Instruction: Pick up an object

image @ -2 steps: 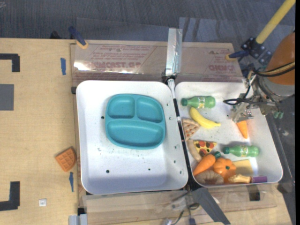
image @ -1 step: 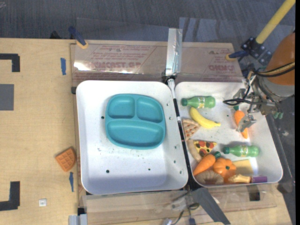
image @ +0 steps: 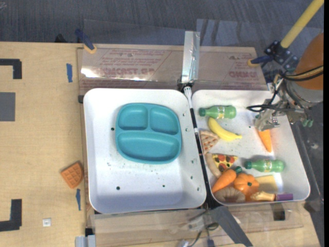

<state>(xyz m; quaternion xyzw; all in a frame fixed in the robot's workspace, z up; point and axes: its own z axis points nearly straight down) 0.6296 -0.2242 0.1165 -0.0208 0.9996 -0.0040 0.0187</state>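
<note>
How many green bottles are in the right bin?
2. One green bottle lies near the right bin's top left corner, above the banana; the other lies lower right. The pile might hide more.

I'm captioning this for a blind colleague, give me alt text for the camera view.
The arm's tool hangs over a small carrot in the right bin, which also holds a banana, two green bottles and other toy food. The left bin holds a teal divided plate.
</note>
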